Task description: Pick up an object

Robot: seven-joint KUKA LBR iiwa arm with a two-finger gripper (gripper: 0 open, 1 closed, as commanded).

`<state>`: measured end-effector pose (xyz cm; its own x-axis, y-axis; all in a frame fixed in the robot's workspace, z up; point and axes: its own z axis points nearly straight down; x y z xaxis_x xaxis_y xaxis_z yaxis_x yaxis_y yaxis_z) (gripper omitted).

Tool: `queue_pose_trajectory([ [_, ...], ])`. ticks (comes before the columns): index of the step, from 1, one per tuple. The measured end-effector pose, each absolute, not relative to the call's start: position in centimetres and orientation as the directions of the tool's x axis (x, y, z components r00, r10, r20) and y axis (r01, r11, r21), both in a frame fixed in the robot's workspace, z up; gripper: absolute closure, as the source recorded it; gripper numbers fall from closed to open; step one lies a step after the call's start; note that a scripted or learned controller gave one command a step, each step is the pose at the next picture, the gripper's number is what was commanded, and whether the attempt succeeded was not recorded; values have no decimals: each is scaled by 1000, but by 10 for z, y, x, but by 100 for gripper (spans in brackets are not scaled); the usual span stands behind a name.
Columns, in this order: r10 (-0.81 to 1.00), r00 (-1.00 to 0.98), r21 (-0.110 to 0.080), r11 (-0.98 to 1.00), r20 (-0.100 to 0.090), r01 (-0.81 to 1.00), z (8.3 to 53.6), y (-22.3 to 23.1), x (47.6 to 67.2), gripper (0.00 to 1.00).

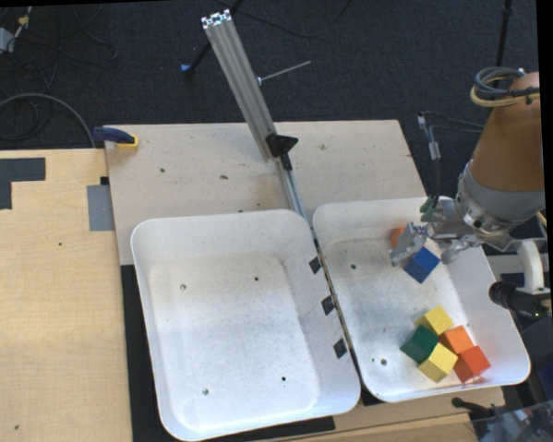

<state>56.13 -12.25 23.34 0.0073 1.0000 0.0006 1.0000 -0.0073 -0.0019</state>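
My gripper point(424, 250) hangs over the upper part of the right bin point(371, 257), reaching in from the right. A blue cube point(422, 264) sits tilted between its grey fingers point(406, 248), and the gripper is shut on it. A small orange block point(398, 234) peeks out just behind the left finger, partly hidden. Near the bin's lower right corner lies a tight cluster of cubes: yellow point(438, 321), green point(418, 344), orange point(458, 338), a second yellow point(438, 361) and red point(471, 363).
The left bin point(226, 320) lies beside the right one, with black clips point(325, 303) along the shared rim. A slanted aluminium bar point(246, 88) rises behind the bins. The arm's orange band point(508, 148) stands at the right edge.
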Motion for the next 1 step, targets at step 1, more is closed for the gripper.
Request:
queue_pose_trajectory([
  [1,1000,3,6,-3,-3,1000,337,-158,504,0],
])
